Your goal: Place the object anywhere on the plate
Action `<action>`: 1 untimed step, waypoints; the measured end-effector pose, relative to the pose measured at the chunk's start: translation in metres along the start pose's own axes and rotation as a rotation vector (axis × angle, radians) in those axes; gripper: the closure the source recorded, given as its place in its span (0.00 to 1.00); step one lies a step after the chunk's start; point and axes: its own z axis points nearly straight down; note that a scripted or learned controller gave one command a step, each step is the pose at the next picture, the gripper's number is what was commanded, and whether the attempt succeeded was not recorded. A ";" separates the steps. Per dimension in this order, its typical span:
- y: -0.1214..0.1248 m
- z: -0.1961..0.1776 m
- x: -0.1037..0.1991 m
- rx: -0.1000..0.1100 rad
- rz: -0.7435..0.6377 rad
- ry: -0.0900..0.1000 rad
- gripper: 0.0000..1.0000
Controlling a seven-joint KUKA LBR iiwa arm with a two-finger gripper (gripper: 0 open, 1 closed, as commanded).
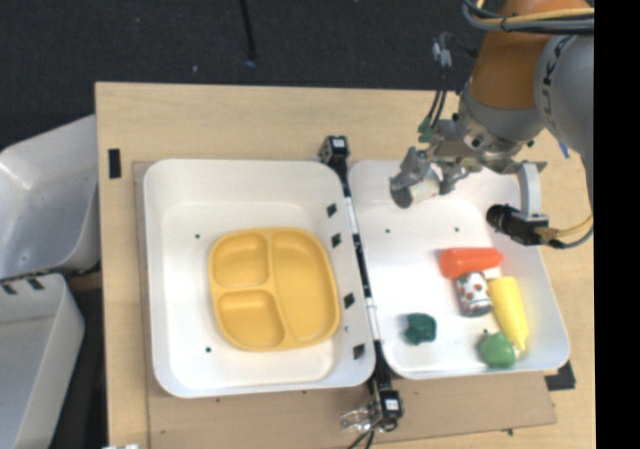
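Green block (420, 328) looks small, light, rigid; pinch across sides. Gripper (425, 177) hovers over right bin (400, 237), finger state unclear. Plate (273, 288) waits.

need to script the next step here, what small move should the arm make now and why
Probably move the gripper toward the near side of the right bin and down over one object, likely the lone dark green piece. The gripper sits at the bin's far edge with nothing visibly held, the objects lie near the bin's front, and the yellow plate in the left bin carries nothing.
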 end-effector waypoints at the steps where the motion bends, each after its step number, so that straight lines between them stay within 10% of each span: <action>1: -0.004 0.010 0.054 0.001 0.001 -0.001 1.00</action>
